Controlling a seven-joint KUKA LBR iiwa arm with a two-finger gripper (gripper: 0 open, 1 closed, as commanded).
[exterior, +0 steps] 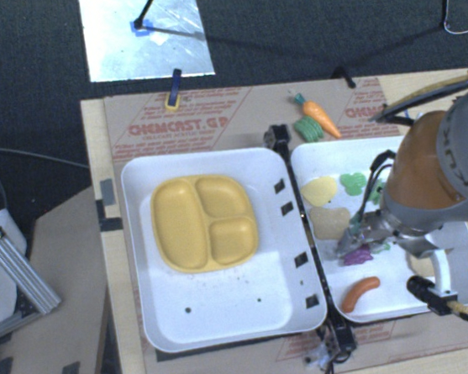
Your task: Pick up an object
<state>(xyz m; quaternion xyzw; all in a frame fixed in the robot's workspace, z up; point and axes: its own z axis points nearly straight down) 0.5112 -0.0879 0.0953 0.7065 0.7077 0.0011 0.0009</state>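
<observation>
- From the camera view, the arm (pixel 436 174) leans in from the right over the right bin (pixel 399 149), and its gripper (pixel 364 238) sits low in the middle of that bin, right at a small purple piece (pixel 357 255).
- I can't tell from here how the pincer is set or whether it has hold of anything; the wrist crowds that spot and the purple piece looks to be lying on the bin floor.
- So I'd judge the pick as not yet done: the reach down is made, but the grasp and the lift are yet to be shown.
- Counting the right bin: one purple piece at the gripper, one orange sausage (pixel 360 293) near the front edge, one pale yellow piece (pixel 319 189), one beige flat piece (pixel 330 222) just below it, and one green leafy piece (pixel 354 182) partly behind the arm.
- The left bin (pixel 224 314) holds one thing, a yellow divided tray (pixel 203 221) with three compartments.
- Outside the bins, on the cardboard behind them, lies one toy carrot (pixel 320 117) with a green piece (pixel 307 130) just beside it, and one small blue-and-yellow clip (pixel 174 90) further left.
- Two bins in all, side by side.
</observation>
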